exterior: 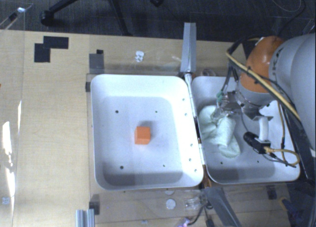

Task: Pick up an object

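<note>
step in hand: the gripper (226,108) is down in the right bin (256,171), right at a pale, crumpled cloth-like bundle (221,131) — this reads as the approach-and-grasp stage of picking something up.

doing it well: my judgement is that soft material like this wants a deep, centred bite on a raised fold, not a nip at a loose edge. the descent should stop short of the bin floor, and the lift should go straight up so the bundle does not drag against the wall shared with the left bin (98,122).

arm pose: the grey arm reaches in from the right edge of the bench, its orange band (260,63) above the bin's far right corner, with the wrist pointing steeply down toward the bin's left half. cables loop around the wrist and trail over the bin's right side.

claw state: cannot tell — the tip is dark, small and set against the pale bundle, so how wide it stands, and whether anything is caught in it, is not readable.

task's thing: the bundle lies along the left wall of the right bin, roughly midway between the near and far edges.

other candidate: an orange cube (142,135) sits near the centre of the left bin, well apart from the gripper.
</note>
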